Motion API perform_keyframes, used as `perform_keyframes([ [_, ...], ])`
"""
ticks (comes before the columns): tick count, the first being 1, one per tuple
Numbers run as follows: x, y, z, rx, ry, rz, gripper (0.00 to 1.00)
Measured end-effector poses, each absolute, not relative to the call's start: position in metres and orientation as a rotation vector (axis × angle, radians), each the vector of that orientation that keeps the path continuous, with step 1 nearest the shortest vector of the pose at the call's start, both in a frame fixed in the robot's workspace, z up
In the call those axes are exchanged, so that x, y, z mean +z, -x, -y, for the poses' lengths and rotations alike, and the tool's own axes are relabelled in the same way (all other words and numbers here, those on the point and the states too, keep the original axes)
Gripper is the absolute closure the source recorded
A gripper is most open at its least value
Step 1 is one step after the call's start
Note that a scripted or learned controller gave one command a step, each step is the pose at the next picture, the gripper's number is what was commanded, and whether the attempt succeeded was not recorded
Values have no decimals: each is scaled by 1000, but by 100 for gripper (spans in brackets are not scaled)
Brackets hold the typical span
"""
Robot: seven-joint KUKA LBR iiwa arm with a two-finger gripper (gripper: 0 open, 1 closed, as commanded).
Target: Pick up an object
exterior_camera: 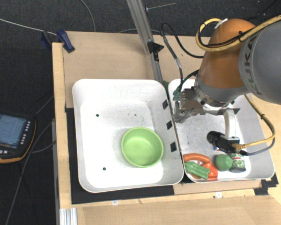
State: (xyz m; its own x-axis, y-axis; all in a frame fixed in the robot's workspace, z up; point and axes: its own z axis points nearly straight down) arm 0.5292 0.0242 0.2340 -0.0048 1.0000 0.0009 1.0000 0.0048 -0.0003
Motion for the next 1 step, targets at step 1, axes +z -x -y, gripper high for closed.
perform_keyframes([
  [1, 232, -538, -78, -1, 2215, 2226, 100],
])
